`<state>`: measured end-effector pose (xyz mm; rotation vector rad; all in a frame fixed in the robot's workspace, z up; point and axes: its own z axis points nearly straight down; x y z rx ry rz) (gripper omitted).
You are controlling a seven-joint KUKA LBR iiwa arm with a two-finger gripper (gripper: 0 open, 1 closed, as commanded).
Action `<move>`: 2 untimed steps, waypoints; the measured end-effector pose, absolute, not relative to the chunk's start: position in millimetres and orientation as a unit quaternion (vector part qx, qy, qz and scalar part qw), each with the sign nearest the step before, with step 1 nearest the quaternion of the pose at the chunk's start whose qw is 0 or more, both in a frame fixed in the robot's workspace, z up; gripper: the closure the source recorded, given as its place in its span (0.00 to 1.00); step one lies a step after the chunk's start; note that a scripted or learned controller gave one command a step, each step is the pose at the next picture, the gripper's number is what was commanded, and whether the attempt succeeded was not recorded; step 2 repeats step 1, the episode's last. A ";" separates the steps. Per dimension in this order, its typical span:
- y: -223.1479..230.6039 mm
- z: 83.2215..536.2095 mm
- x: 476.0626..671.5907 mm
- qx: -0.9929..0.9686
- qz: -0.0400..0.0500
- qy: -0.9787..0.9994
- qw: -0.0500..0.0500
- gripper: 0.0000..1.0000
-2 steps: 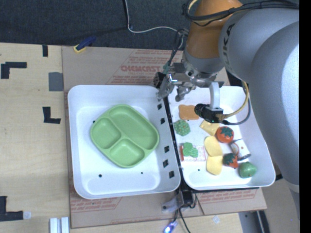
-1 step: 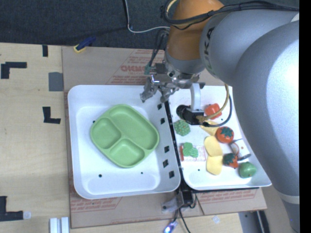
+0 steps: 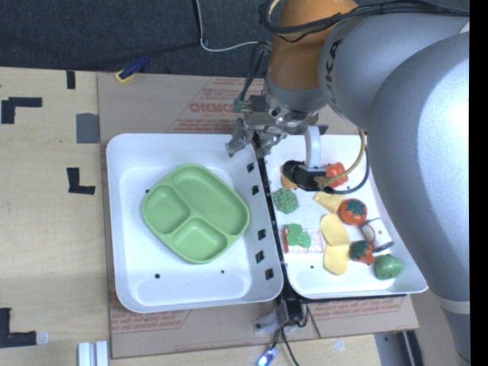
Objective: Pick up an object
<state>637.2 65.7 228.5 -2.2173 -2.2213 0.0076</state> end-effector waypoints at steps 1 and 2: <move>70.6 231.1 629.2 -0.706 0.003 -0.708 0.002 1.00; 70.6 231.1 629.2 -0.706 0.003 -0.708 0.002 1.00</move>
